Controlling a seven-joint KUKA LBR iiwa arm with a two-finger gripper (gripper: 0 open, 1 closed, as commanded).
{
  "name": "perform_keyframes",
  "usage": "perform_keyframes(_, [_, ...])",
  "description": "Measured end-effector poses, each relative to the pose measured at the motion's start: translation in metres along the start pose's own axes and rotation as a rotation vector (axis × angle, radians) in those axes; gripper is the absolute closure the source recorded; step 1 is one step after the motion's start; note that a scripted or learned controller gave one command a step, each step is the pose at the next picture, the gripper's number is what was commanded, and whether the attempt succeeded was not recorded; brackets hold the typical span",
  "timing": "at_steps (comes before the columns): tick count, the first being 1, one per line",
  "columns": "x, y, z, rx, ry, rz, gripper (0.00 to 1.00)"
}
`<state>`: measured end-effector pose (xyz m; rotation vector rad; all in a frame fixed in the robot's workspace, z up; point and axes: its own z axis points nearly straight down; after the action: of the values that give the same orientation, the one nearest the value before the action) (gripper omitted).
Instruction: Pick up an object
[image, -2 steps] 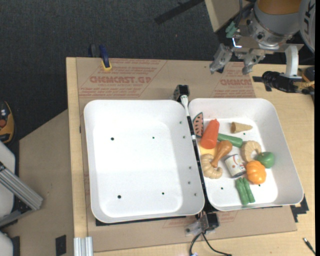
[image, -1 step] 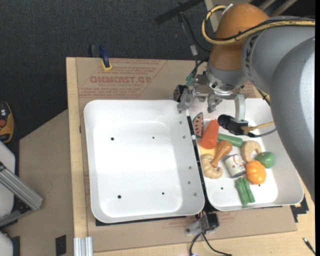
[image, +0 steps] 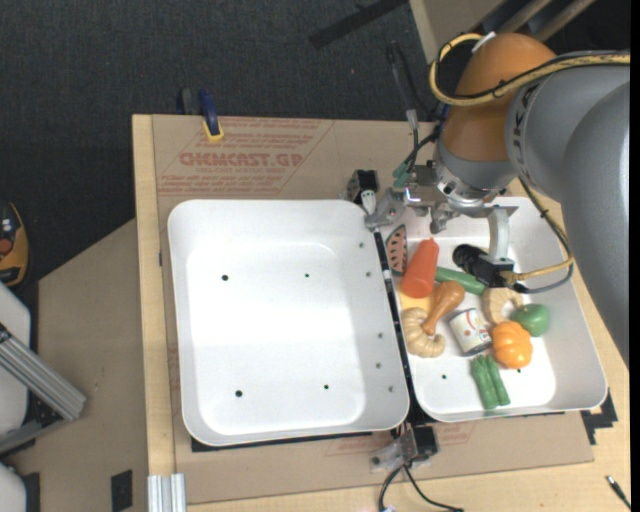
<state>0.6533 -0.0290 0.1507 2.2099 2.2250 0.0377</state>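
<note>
Camera view, looking down at a slant, takes in two shallow white bins side by side on a brown counter (image: 150, 400) with red lettering printed across its far part. The grey arm (image: 570, 130), with its orange band (image: 500, 65) above the wrist, reaches in from the right and hangs over the far end of the right bin (image: 575, 385). The gripper (image: 450, 205) sits low over that bin's back edge, near the divide between the bins; whether it is spread or closed cannot be told from this angle, and nothing is seen caught in it.

All the loose things lie in the right bin. An orange carrot (image: 420, 268) lies tilted just below the gripper, beside a watermelon slice (image: 397, 248) against the bin's left wall. A butternut squash (image: 441, 303) lies under the carrot, its lower end near a pale garlic bulb (image: 424, 338). A small can (image: 467, 329) lies to the right of the squash, touching an orange pepper (image: 512, 343). A green pepper (image: 534, 318) is just above that, and green beans (image: 489, 382) lie nearest the front.

The left bin (image: 190, 300) shows four small dark holes in its floor.
</note>
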Motion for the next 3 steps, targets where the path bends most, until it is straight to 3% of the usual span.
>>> perform_keyframes(1, [0.011,0.002,-0.012,-0.003,0.014,-0.010,1.00])
perform_keyframes(2, [0.058,-0.001,-0.006,0.004,-0.023,0.017,1.00])
perform_keyframes(3, [0.061,0.008,-0.320,-0.002,-0.013,0.006,1.00])
